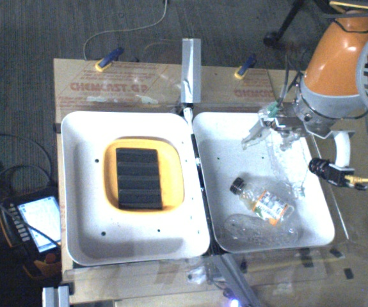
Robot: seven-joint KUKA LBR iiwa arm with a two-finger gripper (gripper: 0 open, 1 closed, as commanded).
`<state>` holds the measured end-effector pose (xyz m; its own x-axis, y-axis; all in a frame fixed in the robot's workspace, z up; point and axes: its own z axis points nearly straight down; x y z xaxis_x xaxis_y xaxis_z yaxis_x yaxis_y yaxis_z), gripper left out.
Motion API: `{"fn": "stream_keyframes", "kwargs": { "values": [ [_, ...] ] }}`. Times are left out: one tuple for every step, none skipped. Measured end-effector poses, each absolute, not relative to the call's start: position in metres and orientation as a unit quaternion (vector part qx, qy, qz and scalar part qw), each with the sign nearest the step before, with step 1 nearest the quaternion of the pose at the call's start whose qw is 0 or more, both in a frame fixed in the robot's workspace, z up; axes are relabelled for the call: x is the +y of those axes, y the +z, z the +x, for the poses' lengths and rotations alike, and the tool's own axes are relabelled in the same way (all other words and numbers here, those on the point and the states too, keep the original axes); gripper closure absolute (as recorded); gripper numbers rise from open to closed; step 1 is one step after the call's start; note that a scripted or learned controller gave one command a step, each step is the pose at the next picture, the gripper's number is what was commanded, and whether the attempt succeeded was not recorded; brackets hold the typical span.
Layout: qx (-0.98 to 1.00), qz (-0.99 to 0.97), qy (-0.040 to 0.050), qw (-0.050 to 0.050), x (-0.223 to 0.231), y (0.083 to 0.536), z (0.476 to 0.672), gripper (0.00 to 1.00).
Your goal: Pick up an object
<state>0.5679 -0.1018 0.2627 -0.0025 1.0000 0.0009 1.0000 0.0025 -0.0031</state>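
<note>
My gripper [272,137] hangs over the far part of the right bin [222,139], below the arm's orange band. Its two fingers [254,135] are spread apart, and I see nothing solid between them. A clear plastic bottle [262,200] with a black cap and an orange label lies on its side in the right bin, nearer than the gripper and apart from it. A second clear, crumpled plastic item [260,229] lies along that bin's near wall. In the left bin [81,190] sits a yellow object with a black ribbed top [139,178].
A clear streak [292,171] runs from under the gripper toward the bin's right wall; what it is I cannot make out. A metal post [191,69] stands behind the seam between the bins. Two yellow-and-blue clamps [109,58] hold the back board.
</note>
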Motion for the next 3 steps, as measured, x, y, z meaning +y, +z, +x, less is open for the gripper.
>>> {"fn": "stream_keyframes", "kwargs": {
  "values": [
    [-0.704,-0.71,0.0008,0.002,-0.105,0.158,0.54,0.0],
    [-0.732,-0.681,-0.0053,-0.007,-0.119,0.102,0.533,0.0],
    [-0.732,-0.681,-0.0057,-0.007,-0.118,0.111,0.533,1.0]
  ]
}}
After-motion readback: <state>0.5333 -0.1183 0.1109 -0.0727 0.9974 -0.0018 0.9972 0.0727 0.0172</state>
